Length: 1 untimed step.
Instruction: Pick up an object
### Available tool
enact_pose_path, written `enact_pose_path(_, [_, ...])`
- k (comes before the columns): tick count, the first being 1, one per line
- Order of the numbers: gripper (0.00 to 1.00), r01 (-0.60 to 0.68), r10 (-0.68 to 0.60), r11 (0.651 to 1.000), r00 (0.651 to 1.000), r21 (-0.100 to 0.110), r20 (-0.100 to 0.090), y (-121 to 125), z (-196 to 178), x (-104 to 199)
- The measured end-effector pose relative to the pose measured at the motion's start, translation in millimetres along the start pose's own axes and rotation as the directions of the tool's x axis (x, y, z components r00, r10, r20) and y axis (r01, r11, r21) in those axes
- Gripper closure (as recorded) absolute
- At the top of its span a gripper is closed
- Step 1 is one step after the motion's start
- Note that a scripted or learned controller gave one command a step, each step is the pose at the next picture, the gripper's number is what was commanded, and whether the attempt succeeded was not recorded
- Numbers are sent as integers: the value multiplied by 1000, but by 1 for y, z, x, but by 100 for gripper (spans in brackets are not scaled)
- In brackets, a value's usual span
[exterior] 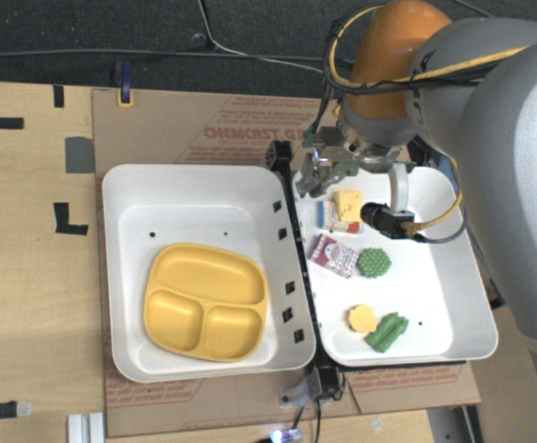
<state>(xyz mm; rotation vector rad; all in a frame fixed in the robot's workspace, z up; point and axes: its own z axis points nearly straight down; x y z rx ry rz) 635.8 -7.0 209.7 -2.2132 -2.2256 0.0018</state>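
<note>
Right now, two-finger gripper [316, 175] low at far left corner of right white bin [453, 340], jaw state cannot tell, small yellow block [348, 203] just beside it, green bumpy ball [375, 263] nearby, yellow divided plastic tray [206, 301] in left white bin [125, 247]

Wooden bench [29, 275]; cardboard sheet [222, 132]; dark backdrop [84, 12].

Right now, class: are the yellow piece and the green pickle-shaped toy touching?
Touching. In the camera view the yellow piece and green toy meet with no bin floor between them.
</note>
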Motion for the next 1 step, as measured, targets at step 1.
enact_pose_path(1, [100,1,-1,1000,1000,-1,0,2,5,54])
